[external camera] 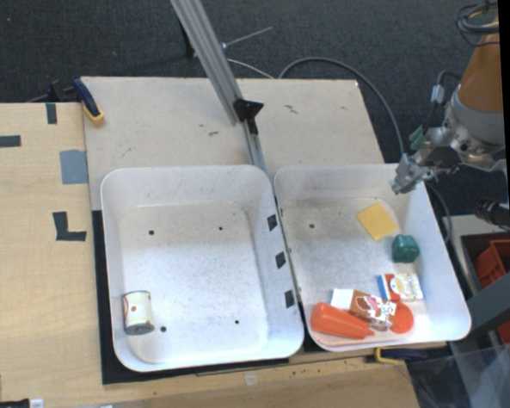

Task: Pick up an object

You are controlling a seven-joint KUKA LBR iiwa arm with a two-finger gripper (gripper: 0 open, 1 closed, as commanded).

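My gripper (406, 179) hangs over the upper right rim of the right bin (323, 186), with nothing between its fingers that I can see. Below it and to the left lies a yellow block (377, 221). A dark green object (404, 248) sits just below the block. Along the bin's front edge are an orange carrot-shaped toy (340, 322), a brown and red packet (371, 306), a small white carton (402, 286) and a red piece (403, 321). In the left bin (185, 181) a small can (137, 312) rests near the front left corner.
A slanted metal pole (216, 59) rises behind the bins, ending at a black clamp (247, 110). A black cable (333, 69) curves across the bench top behind the right bin. A blue and yellow clamp (88, 100) lies at the back left.
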